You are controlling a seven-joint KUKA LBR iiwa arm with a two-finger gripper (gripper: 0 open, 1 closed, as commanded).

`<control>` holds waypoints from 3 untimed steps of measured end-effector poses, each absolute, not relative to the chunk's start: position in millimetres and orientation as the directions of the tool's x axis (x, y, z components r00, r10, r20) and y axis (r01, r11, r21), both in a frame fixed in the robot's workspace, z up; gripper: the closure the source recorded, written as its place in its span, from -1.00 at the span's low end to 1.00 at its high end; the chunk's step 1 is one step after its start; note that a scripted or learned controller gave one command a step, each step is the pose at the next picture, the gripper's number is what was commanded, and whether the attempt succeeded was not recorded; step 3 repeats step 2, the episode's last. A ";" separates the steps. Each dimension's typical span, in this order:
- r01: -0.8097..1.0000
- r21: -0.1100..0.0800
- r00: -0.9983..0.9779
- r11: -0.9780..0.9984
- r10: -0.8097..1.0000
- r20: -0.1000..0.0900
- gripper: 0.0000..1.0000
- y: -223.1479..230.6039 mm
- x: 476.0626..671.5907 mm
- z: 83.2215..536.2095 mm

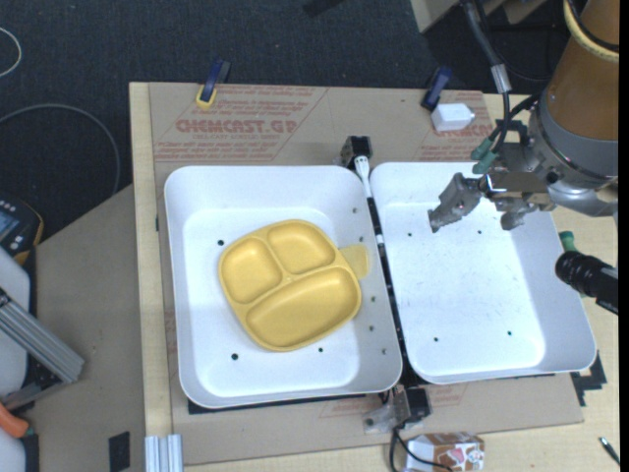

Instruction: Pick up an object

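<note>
Dark carpet with loose cables around a cardboard-topped bench (295, 116). Two white bins side by side: yellow divided plate (288, 283) lying flat in the left bin (192, 205). Gripper (482, 209) poised over the upper part of the right bin (491, 352), fingers spread apart, nothing between them. Small white block (453, 117) beyond the bins.

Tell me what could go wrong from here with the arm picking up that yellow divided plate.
1. The tool hangs over the right bin, while the yellow divided plate lies in the left bin; crossing over, it might clip the raised rims where the bins meet.
2. The plate looks wide, smooth and shallow, so a two-finger grasp could slip off.
3. The plate's tab sits near the bin's right wall, leaving little room on that side.
</note>
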State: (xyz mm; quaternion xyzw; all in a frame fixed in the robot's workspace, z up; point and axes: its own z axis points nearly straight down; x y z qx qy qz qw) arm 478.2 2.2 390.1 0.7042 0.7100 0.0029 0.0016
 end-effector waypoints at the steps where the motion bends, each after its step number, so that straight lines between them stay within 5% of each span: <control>1: 1.000 0.005 -0.003 0.003 1.000 -0.001 1.00 -1.2 480.4 397.2; 2: 1.000 0.006 -0.010 0.010 1.000 0.003 1.00 84.6 479.6 426.1; 3: 1.000 0.006 -0.010 0.010 1.000 0.003 1.00 84.6 479.6 426.1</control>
